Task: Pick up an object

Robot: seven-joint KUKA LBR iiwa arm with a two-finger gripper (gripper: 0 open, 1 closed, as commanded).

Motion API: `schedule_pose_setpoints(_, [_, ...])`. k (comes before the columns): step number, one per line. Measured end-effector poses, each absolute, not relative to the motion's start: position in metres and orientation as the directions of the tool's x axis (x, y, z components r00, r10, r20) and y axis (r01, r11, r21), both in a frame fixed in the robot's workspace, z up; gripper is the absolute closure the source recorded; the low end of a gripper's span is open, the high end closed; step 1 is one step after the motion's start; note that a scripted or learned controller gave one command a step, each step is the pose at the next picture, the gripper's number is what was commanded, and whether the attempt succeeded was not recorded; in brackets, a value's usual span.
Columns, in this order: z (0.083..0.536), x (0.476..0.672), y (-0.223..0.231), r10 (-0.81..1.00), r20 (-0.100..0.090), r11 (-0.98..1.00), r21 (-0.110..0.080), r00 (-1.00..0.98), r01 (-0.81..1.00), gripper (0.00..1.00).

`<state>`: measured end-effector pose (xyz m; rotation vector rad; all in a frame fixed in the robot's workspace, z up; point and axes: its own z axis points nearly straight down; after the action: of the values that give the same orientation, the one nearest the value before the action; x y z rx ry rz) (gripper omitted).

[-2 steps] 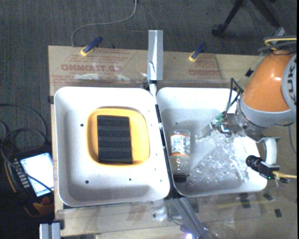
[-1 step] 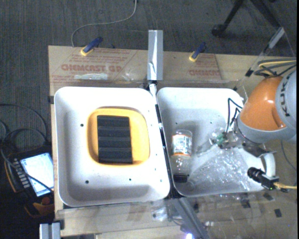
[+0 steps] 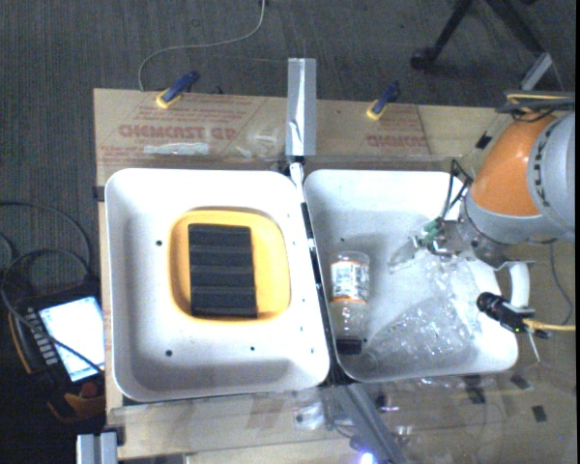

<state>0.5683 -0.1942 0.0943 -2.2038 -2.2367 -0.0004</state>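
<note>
Yellow tray (image 3: 276,259) with a black ribbed block (image 3: 221,270) fills our left bin (image 3: 135,259); right bin (image 3: 367,196) holds a small bottle (image 3: 349,280) and crumpled clear plastic (image 3: 425,322). Claw (image 3: 447,240): state unclear.

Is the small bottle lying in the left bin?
No, the small bottle lies in the right bin; the left bin holds a yellow tray.

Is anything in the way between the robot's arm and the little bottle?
Yes. Crumpled clear plastic wrap lies in the right white bin, between the grey and orange arm and the small clear plastic bottle.
</note>
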Motion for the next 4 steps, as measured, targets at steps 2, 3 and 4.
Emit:
schedule_pose_setpoints(2, [0.140, 0.629, -0.175, 0.993, 0.000, 0.117, 0.000, -0.117, 0.993, 0.00])
schedule_pose_setpoints(3, [0.271, 0.579, -0.194, 0.999, -0.004, 0.040, 0.000, -0.040, 0.999, 0.00])
schedule_pose_setpoints(4, [0.225, 0.507, -0.209, 0.999, -0.002, -0.044, -0.003, 0.044, 0.999, 0.00])
